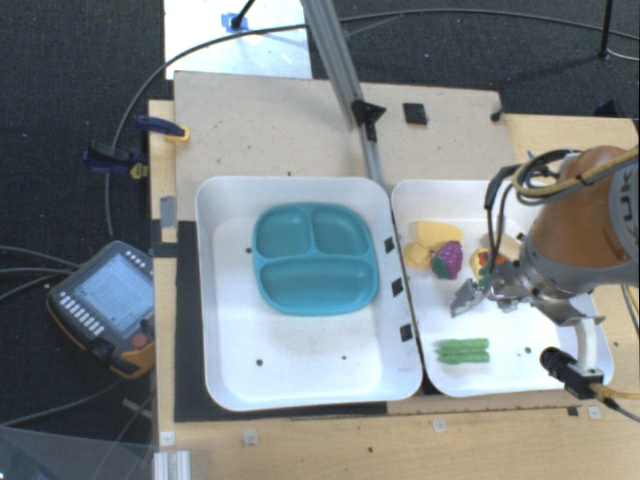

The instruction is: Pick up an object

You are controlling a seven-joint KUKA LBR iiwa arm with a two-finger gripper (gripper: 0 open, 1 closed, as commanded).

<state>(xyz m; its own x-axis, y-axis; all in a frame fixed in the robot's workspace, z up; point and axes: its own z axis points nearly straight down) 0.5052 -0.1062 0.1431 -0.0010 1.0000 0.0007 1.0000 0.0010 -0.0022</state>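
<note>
Toy foods lie in the right bin (pixel 440 383): a yellow piece (pixel 437 234) at the far side, a purple piece (pixel 448 259) touching its near edge, a smaller yellow piece (pixel 417 256) just left of that, and a green pea pod (pixel 462 351) lying apart near the front. The gripper (pixel 466 299) hangs between the purple piece and the pea pod, with nothing visibly between its fingers; how far the jaws are open cannot be told. In the left bin (pixel 230 368) sits a teal divided plate (pixel 315 259).
</note>
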